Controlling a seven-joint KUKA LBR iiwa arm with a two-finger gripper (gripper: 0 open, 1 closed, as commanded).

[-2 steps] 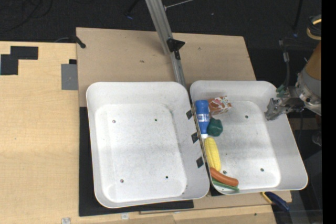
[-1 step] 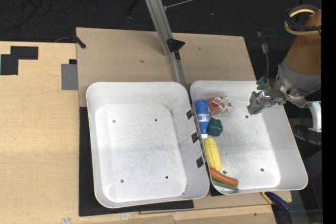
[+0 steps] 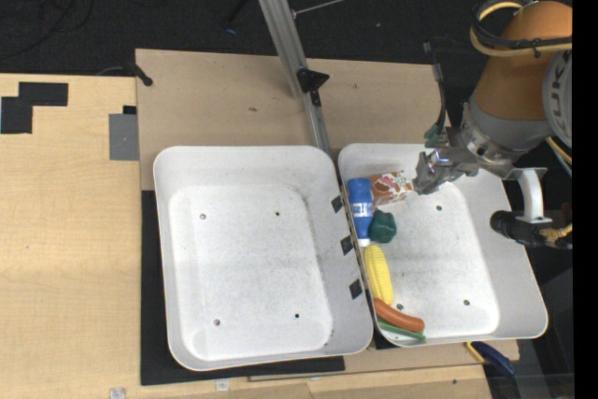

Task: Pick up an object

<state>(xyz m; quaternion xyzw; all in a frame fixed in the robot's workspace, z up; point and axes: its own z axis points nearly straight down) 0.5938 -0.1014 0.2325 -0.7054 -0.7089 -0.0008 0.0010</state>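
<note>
Just left of gripper [image 3: 432, 175], red-white packet [image 3: 391, 187], touching

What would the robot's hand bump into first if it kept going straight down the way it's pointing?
Probably the white floor of the right bin. The hand points down near the bin's far edge, just right of the reddish packet. It might brush that packet first; the slanted view leaves depth unclear.
</note>
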